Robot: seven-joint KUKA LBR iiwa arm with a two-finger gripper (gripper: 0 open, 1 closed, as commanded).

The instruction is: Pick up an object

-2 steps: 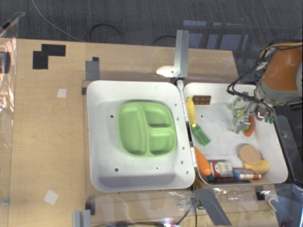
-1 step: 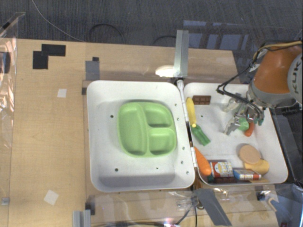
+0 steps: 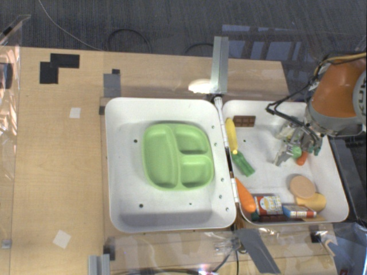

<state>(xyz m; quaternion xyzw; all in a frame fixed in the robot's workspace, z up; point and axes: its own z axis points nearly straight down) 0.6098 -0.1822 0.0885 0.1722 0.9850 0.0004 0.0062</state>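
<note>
Right, you have the arm (image 3: 339, 96) reaching in from the right, orange band above the wrist, with the gripper (image 3: 285, 155) hanging over the right bin (image 3: 338, 179) toward its far right part. Its fingers (image 3: 281, 156) look slightly spread, pointing down and left, and nothing sits between them that you can make out. A small green piece (image 3: 296, 151) and a small orange piece (image 3: 301, 160) lie right beside the gripper, just to its right; whether either touches the tool you cannot tell. Candidate objects are all in the right bin: a yellow corn-like piece (image 3: 230, 134) along the left wall, a green block (image 3: 243, 164) just near of it, tilted, and a brown chocolate-like bar (image 3: 245, 121) at the far left corner. An orange carrot (image 3: 245, 196) lies against the left wall at the near end. A bottle with a red label (image 3: 268, 203) lies flat along the near wall, and a tube with a red end (image 3: 298, 213) sits just right of it. A tan round disc (image 3: 302, 185) rests near the right wall, touching a yellow lump (image 3: 314, 201) on its near side. The left bin (image 3: 123, 211) holds a light green divided tray (image 3: 176, 156), roughly centred, flat. Both bins sit side by side on the wooden bench (image 3: 57, 171).
</note>
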